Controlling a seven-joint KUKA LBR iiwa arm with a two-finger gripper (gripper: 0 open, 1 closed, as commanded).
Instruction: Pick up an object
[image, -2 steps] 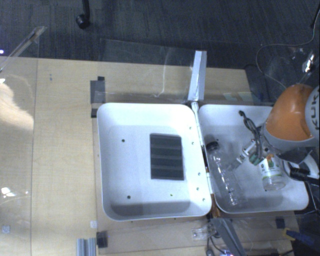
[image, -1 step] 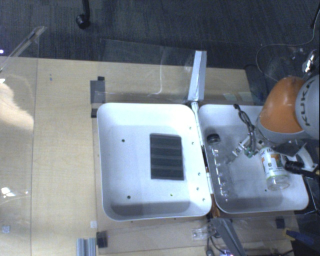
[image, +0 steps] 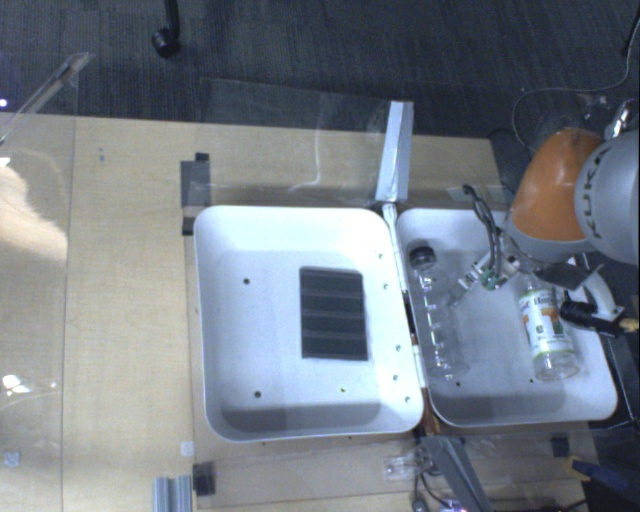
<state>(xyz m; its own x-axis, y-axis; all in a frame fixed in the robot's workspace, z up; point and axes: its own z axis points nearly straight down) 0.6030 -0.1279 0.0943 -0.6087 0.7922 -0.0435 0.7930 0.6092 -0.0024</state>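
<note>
Bench (image: 110, 330) pale matt wood; bins (image: 290, 420) smooth white plastic; bottle (image: 547, 335) clear glossy plastic, paper label; pad (image: 334, 313) dark, ribbed.

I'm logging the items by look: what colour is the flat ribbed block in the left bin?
Dark grey to black, with ridged stripes across it; the block shows in the camera view.

No legible text, number, brand or sign is found on any surface. One label is present: a white wrapper with orange and dark markings round the clear bottle (image: 548, 330) lying in the right bin (image: 600, 400). Its print is too small and blurred to read. The second clear bottle (image: 436, 315), along the same bin's left wall, bears no readable marking. The dark ribbed pad (image: 334, 313) in the left bin (image: 230, 300) carries no lettering.
</note>
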